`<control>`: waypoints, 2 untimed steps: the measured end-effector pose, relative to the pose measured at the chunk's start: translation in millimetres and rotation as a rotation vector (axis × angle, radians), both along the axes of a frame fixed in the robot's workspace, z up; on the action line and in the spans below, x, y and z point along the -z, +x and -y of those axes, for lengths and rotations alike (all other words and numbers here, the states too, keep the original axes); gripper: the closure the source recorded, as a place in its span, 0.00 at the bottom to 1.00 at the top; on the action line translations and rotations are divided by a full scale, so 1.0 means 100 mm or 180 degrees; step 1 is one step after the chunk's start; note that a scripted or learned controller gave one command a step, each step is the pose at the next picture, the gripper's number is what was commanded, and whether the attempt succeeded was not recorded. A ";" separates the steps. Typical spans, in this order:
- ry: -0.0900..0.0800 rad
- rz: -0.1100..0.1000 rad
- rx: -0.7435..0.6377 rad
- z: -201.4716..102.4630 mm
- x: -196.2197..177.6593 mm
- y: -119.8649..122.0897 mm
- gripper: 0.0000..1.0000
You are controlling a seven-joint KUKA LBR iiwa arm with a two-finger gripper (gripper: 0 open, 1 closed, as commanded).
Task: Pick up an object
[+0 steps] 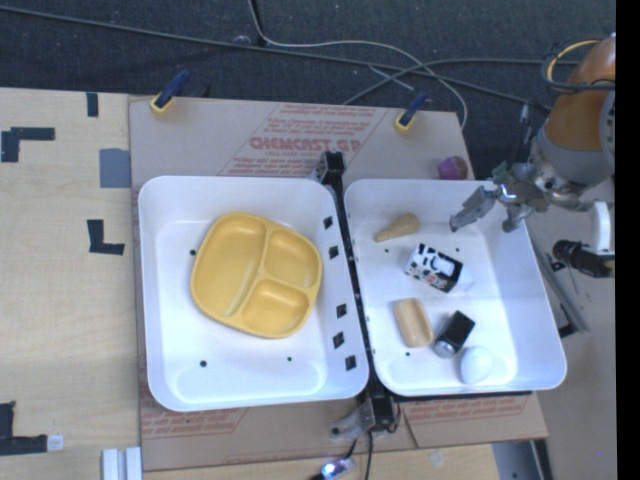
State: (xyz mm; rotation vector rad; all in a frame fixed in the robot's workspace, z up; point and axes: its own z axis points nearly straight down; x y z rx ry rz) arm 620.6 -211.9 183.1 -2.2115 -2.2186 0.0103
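So the desk [60,298] is pale wood with a few dark tape marks, and a sheet of brown cardboard [290,143] with red print lies on it under both bins, pinned at the back by two yellow-and-blue clamps [170,90]. Behind that is dark carpet-looking floor [130,28] with black cables [300,43] snaking across.

The left bin [165,268] is smooth white plastic and holds a glossy yellow tray [257,273] with three compartments, rounded corners, lying flat.

The right bin [525,298] has the small stuff: a tan roll [397,229] near the back, a black-and-white box [434,267] tilted in the middle, a tan loaf [411,322] in front of it, then a black cylinder [455,333] just beside a white ball [476,364] in the front corner.

My end effector [485,213] hangs over the right bin's back right corner, fingers spread wide with nothing between them. The box is nearest, apart from it. A small purple thing [452,168] sits on the cardboard just outside the bin.
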 end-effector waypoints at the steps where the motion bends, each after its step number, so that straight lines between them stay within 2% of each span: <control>1: 0.0000 0.0004 0.0003 -0.08 0.66 -0.01 0.00; 2: -0.0010 0.0017 0.0002 -0.08 1.03 -0.01 0.00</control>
